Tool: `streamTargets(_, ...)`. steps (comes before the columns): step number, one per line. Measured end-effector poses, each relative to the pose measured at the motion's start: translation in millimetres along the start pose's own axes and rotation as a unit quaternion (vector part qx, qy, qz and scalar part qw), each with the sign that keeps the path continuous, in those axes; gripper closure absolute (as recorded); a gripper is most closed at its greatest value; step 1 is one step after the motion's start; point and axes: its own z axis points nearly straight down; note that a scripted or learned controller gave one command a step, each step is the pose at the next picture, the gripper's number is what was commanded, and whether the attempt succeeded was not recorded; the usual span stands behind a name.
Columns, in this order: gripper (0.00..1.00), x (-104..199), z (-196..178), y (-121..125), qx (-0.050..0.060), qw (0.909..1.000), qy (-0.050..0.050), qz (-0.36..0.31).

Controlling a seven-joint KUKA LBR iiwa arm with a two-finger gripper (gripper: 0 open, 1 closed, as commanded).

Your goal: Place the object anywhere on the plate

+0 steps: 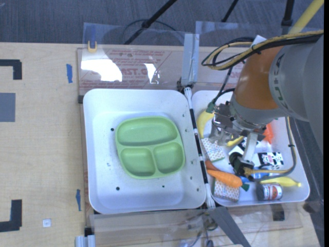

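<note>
Hovering low over the cluttered right bin (300, 187), the gripper (222, 133) sits just above the toy carrot (224, 177), jaw state impossible to tell, with the green divided plate (150, 146) off to its left.

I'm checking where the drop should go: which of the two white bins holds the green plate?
The left bin holds the green three-compartment plate. The right bin, under the arm, instead holds a clutter of small items, among them a carrot.

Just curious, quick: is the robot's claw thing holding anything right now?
Tool: over the right bin, among the clutter; whether it grips anything cannot be told.
</note>
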Motion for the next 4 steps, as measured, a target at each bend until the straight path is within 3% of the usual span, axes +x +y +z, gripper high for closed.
streamTargets(1,1.0,-23.2,0.2,-15.6,0.003,0.9934,0.0,0.115)
streamTargets(2,1.0,-23.2,-8.9,-15.2,0.003,0.9934,0.0,0.114)
streamTargets(3,1.0,-53.7,-6.4,17.7,0.001,0.9719,-0.001,0.235)
streamTargets(4,1.0,-50.5,0.5,-45.2,0.002,0.9762,0.0,0.217)
